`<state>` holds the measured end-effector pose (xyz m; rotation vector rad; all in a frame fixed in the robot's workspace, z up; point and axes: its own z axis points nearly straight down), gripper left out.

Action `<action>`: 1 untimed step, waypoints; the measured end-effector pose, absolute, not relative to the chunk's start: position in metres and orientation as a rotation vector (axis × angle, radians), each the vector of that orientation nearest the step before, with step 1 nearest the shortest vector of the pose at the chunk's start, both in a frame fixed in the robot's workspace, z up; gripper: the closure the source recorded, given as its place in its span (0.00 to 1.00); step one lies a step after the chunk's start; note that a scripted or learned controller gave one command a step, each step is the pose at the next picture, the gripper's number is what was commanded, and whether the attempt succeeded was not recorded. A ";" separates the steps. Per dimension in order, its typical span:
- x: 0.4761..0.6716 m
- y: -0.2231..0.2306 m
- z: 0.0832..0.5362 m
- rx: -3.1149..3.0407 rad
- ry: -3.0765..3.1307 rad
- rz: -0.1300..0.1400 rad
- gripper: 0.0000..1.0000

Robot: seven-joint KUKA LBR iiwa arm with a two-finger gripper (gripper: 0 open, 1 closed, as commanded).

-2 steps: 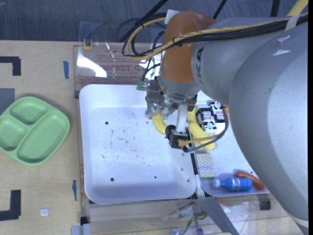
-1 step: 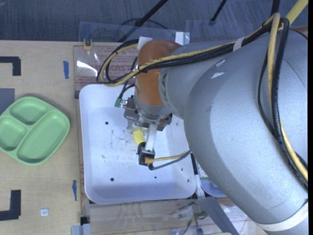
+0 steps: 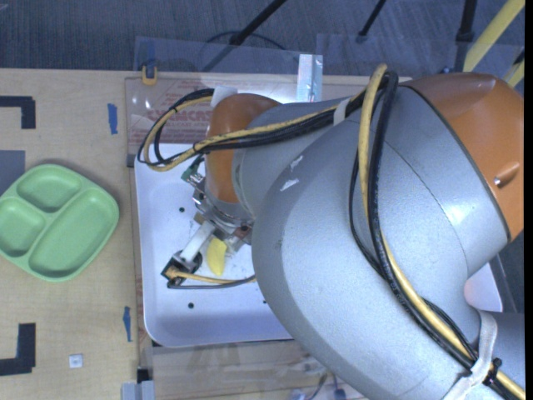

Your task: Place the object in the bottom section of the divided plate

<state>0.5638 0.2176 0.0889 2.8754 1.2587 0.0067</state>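
Note:
A green divided plate lies on the wooden bench at the left, outside the bin. It has two small sections toward its top and left and one large section at the bottom right, all bare. My gripper reaches down into the white bin, well to the right of the plate. A small yellow object sits right under the gripper, against the bin floor. The wrist hides the spot where they meet, so I cannot say whether the object is held.
The big grey and orange arm covers the right half of the view and most of the bin. Black and yellow cables loop over the bin's upper left. Black tape marks and blue tape bits sit on the bench around the plate.

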 end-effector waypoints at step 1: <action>0.607 0.225 0.088 3.091 0.581 0.007 1.00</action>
